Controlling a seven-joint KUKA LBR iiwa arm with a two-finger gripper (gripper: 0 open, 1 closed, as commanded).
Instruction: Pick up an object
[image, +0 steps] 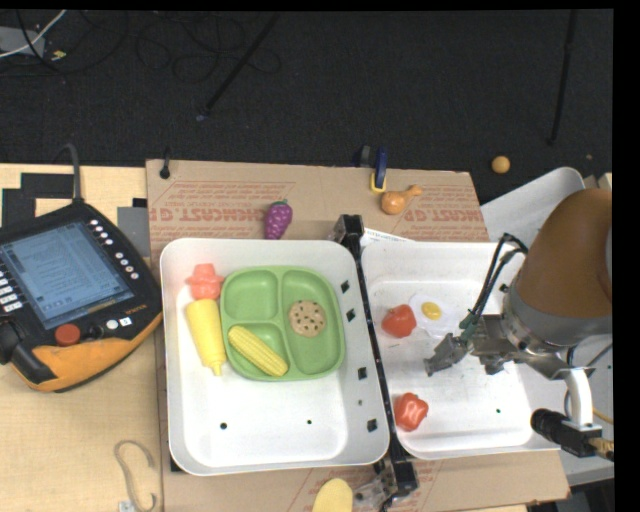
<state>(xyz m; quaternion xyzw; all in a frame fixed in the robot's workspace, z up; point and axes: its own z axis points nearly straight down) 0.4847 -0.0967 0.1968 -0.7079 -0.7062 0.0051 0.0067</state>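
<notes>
Nothing lifted yet: your jaws (445, 355) hang low mid-right, seemingly apart and empty, between two peppers (399, 320).

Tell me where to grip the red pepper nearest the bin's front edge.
Grip the pepper across its rounded body, coming straight down from above. It lies apart from the other red piece and the bin wall, so the end effector has room on either side.

The arm (565, 275) is extended in from the right, wrist bent low. The gripper (441, 360) is pointed leftward and downward, nothing seen between its fingers.
</notes>
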